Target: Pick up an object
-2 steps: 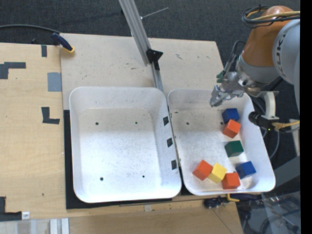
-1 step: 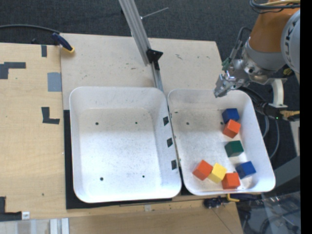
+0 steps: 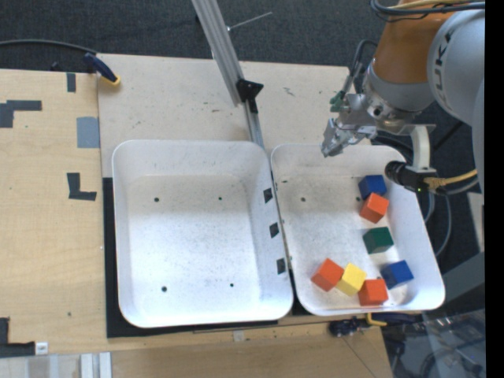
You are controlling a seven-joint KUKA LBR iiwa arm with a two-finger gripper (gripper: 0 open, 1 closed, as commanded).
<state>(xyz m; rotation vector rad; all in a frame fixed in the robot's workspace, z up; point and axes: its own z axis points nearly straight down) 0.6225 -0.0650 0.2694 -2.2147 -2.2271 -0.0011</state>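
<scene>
The right bin (image 3: 315, 187) holds several small cubes. A blue cube (image 3: 372, 185) and an orange cube (image 3: 375, 206) touch near its right wall, with a dark green cube (image 3: 378, 239) below them. Along the front lie an orange cube (image 3: 327, 275), a yellow cube (image 3: 352, 278), another orange cube (image 3: 373, 290) and a blue cube (image 3: 398, 272). My gripper (image 3: 335, 146) hangs over the far edge of the right bin, above and left of the blue and orange pair. I see nothing between its fingers.
The left bin (image 3: 189, 227) sits beside the right one, sharing a raised middle wall. A slanted metal pole (image 3: 224, 50) rises behind the bins. Black cables (image 3: 425, 181) run along the right bin's outer side.
</scene>
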